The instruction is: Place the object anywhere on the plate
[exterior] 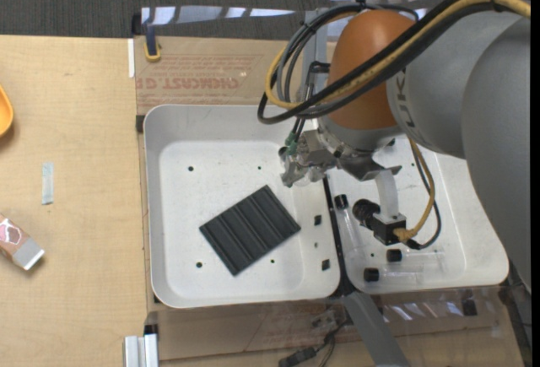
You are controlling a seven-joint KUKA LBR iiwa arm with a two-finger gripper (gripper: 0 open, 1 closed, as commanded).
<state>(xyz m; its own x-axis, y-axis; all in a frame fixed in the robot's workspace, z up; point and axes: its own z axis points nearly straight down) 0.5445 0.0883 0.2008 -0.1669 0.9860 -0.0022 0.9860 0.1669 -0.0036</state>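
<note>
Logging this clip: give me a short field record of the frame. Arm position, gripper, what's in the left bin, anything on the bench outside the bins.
arm: reaches in from the right, wrist over the seam between the two bins
gripper: above the left bin's right part; finger state unclear
left bin: holds a dark ribbed rectangular plate, lying flat, turned at an angle
plate surface: nothing visible on it
bench outside the bins: small grey strip; a wrapped bar at the left edge
</note>
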